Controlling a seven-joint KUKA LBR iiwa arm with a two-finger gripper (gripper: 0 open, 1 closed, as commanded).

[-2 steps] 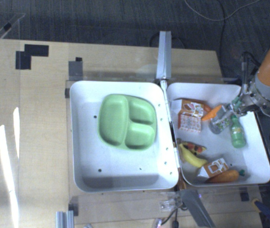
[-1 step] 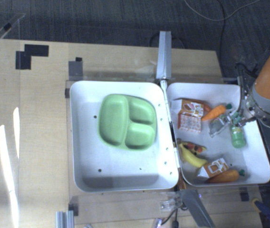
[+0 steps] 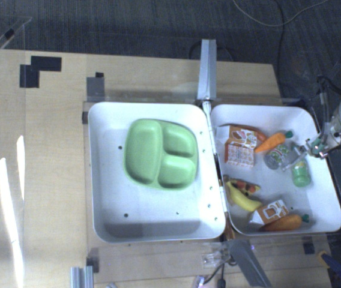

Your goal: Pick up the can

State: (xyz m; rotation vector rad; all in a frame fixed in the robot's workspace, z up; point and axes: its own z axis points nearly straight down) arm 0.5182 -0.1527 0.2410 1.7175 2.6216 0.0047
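Seemingly unlabelled, the can point(image 3: 301, 174) lies near the right bin's point(image 3: 332, 218) right wall, beside a clear cup point(image 3: 278, 157). Just above it hover the jaws point(image 3: 318, 146), their state unclear; print on the red-and-white carton point(image 3: 241, 147) is illegible.

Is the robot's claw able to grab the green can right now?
Probably yes. The claw hangs just above the green can at the right bin's edge; a clear cup lies close beside it but not on top.
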